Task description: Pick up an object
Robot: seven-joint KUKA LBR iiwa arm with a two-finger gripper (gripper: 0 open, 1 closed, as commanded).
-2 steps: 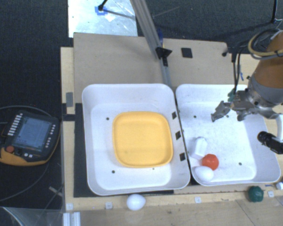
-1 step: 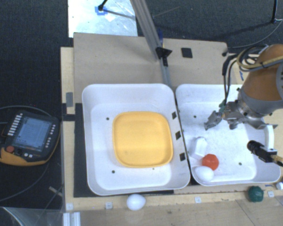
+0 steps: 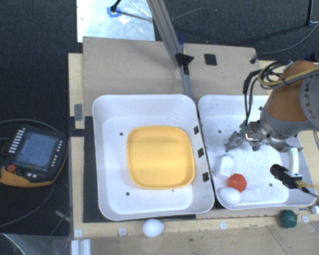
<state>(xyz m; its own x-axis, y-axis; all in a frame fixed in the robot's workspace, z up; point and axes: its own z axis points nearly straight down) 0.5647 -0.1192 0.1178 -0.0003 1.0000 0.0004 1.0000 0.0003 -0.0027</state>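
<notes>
Red ball [image 3: 236, 183]: round, no long axis, right bin [image 3: 212, 110].
White block [image 3: 225, 165]: long axis slightly tilted from upright.
End effector [image 3: 239, 138]: can't tell grip.

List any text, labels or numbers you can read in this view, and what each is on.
No text can be read here.
Pendant left of the bins: its screen and keys show marks, too small and blurred to read.
Black tag on the board behind the bins: no legible print.
Yellow plate, red ball, white egg: no markings seen.
</notes>
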